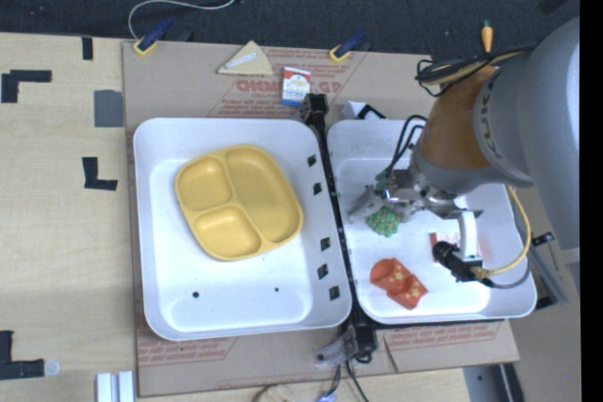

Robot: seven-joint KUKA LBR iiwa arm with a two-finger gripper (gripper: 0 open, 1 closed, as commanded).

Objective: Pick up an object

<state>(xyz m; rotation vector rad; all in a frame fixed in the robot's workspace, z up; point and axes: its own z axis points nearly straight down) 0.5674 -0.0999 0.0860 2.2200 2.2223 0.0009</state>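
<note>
Grey arm (542, 108), orange band above wrist; black and yellow cables; metal tool (388, 196).

Yellow divided plate (238, 201) in left bin (160, 297); small carton (296, 87) behind.

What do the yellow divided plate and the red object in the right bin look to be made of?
Yellow divided plate: likely moulded plastic, smooth and matte, one even colour. Red object: possibly soft plastic or rubber with yellow spots; too small to tell.

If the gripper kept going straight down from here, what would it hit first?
Most likely the green object, which lies just under the gripper in the right bin. Depth is unclear, so they may already touch.
</note>
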